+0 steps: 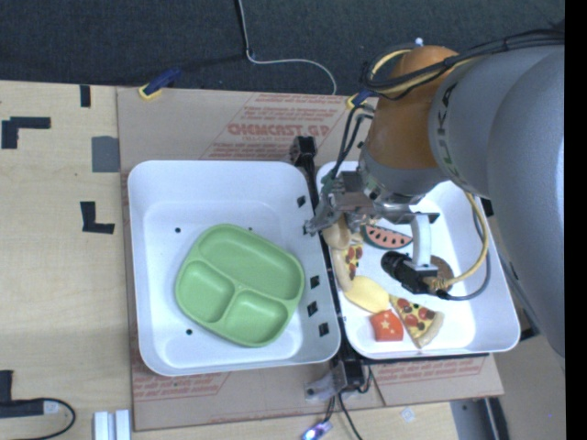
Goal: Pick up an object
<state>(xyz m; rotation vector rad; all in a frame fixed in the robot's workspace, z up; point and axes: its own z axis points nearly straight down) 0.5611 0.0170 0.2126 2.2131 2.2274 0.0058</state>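
A pale wooden bench (55,273) with black angular marks runs under a dark carpeted floor strip at the top, and a sheet of brown printed cardboard (266,126) lies beneath both bins. A thin white cable (275,60) curls across the dark area above.

In the left bin (151,186), a shallow white tray with rounded corners, lies a smooth, matte green plate (240,284), rounded-square in outline and moulded into three compartments. It sits toward the bin's near right part.

The right bin (491,324), of the same white plastic, holds a cluster of toy food. A banana-like piece with dark spots (349,262) lies along the left wall, with a pale yellow wedge (367,292) just below it. A red block (386,325) touches a pizza slice (418,318) near the front rim. A watermelon slice (389,237), red with dark seeds, lies just beside the gripper.

The grey arm, with its glossy orange band (408,117), reaches down over this bin. The gripper (341,211) hangs at the bin's left wall, above the spotted piece; whether it is spread or closed cannot be told, and nothing is visibly held. A yellow cable (479,255) loops beside a black fitting (408,271).
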